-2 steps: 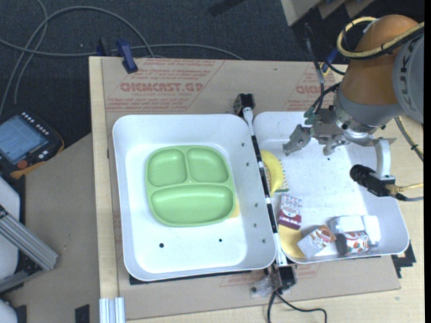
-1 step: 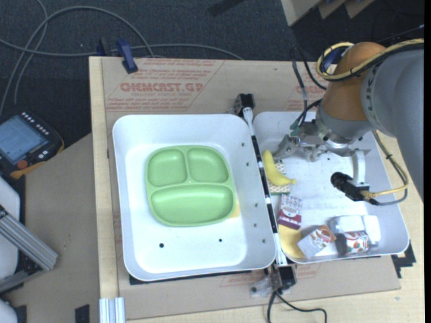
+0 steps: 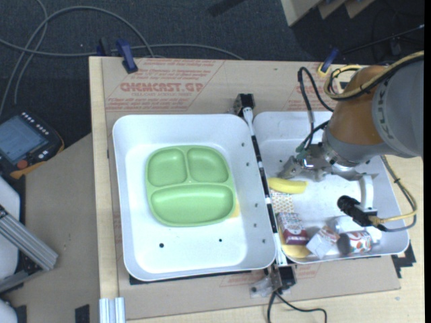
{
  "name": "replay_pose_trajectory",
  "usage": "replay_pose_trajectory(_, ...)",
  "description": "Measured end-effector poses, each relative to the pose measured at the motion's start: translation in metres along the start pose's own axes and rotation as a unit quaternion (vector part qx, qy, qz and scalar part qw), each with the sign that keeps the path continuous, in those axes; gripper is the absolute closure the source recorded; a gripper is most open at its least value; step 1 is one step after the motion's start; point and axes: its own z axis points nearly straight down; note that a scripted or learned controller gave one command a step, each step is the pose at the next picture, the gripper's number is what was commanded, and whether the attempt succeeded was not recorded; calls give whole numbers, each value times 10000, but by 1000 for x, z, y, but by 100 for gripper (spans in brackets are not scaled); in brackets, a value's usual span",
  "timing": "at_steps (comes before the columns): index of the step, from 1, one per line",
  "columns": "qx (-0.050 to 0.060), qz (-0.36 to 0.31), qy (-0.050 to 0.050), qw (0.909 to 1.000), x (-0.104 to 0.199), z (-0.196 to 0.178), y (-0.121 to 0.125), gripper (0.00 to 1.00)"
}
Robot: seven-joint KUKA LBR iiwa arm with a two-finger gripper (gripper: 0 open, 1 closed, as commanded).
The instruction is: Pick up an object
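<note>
Over the right bin (image 3: 397, 180), my gripper (image 3: 301, 164) sits low beside the banana (image 3: 287, 186); finger state: I cannot tell. Left bin (image 3: 128, 147): one green divided plate (image 3: 190, 186). Near edge, right bin: small packets (image 3: 323, 237), clustered. Risk: fingers may close beside the banana, sliding it against the dividing wall.

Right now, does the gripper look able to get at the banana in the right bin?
Probably yes. The gripper hangs just above the banana, at its upper edge, and nothing lies on the fruit.
</note>
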Motion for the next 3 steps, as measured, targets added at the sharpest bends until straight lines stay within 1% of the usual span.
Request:
replay_pose_trajectory(1, -9, -8, -1, 10000, 12, -4, 82, 0)
replay_pose_trajectory(2, 4, 4, -3, 10000, -16, 0, -4, 0)
replay_pose_trajectory(3, 3, 0, 1, 10000, -3, 0, -82, 0)
